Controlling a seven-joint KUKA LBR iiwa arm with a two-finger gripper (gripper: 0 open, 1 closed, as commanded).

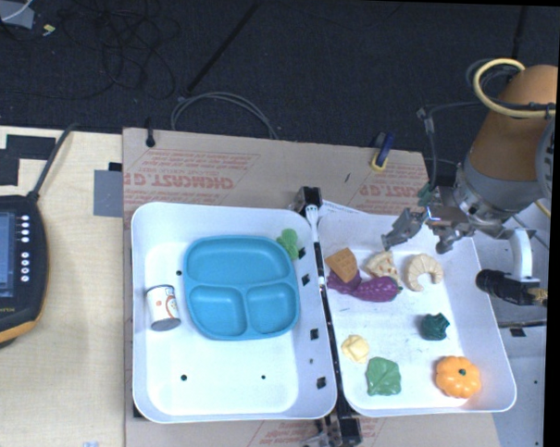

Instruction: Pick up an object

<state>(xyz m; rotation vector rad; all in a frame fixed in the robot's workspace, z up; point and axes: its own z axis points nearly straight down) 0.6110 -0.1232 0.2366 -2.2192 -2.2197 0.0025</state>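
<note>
My gripper [422, 235] hangs over the back of the right bin [496, 366], open, with nothing between its fingers. Just below it lie a cream croissant [423, 270] and a small beige piece [382, 264]. A tan bread chunk [342, 264] and a purple eggplant-like piece [365, 287] sit to their left. Further forward are a dark green piece [433, 326], a pale yellow piece [354, 347], a green leafy piece [383, 376] and an orange pumpkin [458, 376].
The left bin [152, 388] holds a blue divided plate [240, 288], a small white can [163, 307] and a green piece [288, 242] by the divider. A tablet pendant [5, 271] lies at far left. Cables run behind the bins.
</note>
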